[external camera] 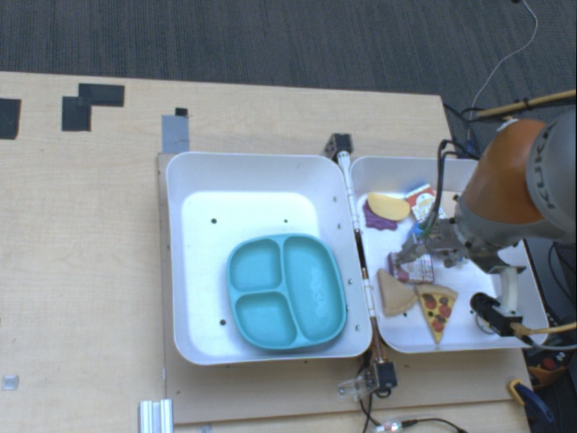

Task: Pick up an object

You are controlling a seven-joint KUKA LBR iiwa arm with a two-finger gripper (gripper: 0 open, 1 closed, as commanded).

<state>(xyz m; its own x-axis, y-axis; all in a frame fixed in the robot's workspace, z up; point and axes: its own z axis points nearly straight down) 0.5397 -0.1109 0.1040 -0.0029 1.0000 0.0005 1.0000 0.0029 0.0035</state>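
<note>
Lying flat in right bin (455, 334): pizza slice (436, 310), tan wedge (395, 294) beside it, yellow piece (389, 207) on purple bit farther back. Hovering just over wedge w/ gripper (416, 264); open or closed, can't tell. Looks like mid-descent for pick. Sitting alone in left bin (203, 197): smooth teal 3-part tray (287, 290).
</note>
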